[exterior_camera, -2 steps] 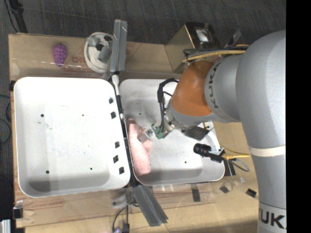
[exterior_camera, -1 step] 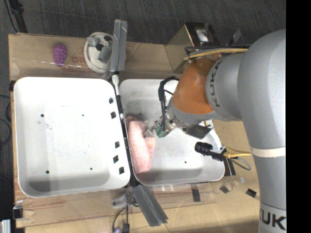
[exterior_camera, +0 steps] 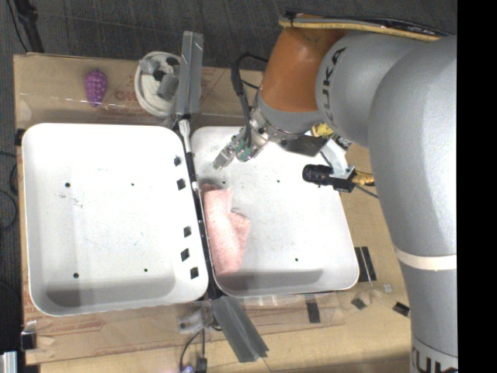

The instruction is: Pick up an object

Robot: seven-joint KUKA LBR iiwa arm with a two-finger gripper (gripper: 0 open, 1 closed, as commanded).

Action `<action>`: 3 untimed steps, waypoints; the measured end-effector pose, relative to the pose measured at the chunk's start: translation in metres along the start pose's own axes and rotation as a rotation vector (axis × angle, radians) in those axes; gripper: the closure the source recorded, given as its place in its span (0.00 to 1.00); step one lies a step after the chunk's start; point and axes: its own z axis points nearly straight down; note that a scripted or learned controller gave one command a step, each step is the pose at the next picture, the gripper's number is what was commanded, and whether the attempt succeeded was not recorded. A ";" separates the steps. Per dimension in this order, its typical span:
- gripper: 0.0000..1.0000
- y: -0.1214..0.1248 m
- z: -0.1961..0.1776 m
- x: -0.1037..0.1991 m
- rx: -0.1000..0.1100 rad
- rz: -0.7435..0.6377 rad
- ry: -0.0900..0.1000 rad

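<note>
We count two white bins on the counter (exterior_camera: 116,329), set side by side and touching along a central divider. The left bin (exterior_camera: 46,208) occupies the left half of the frame. The right bin (exterior_camera: 326,231) occupies the centre.

We count one object inside the bins: a pink cloth (exterior_camera: 224,228). It lies in the right bin, against the left wall, lower centre of the frame. It is elongated, running from just below the upper part of that wall down toward the lower wall, with a fold bulging to its right side.

We count one arm (exterior_camera: 388,92), entering from the right of the frame and filling the upper right. Its orange band (exterior_camera: 291,72) sits at upper centre. The end effector (exterior_camera: 229,155) points down and to the left over the upper left corner of the right bin, near the divider. It stands above the upper end of the cloth and apart from it; nothing is seen between its fingers. We cannot tell from this view how wide the fingers stand.

We count one black cylindrical part (exterior_camera: 320,175) mounted beside the wrist, over the upper middle of the right bin.

Outside the bins, on the counter at the upper left of the frame, we count one purple object (exterior_camera: 95,86) and one white coiled item (exterior_camera: 158,80), well apart from each other.
</note>
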 end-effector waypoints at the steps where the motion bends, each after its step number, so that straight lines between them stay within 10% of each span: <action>1: 0.00 0.000 0.000 0.000 0.000 0.000 0.000; 2: 0.00 -0.076 0.101 0.002 0.003 -0.060 0.003; 3: 1.00 -0.075 0.091 0.002 0.003 -0.064 0.003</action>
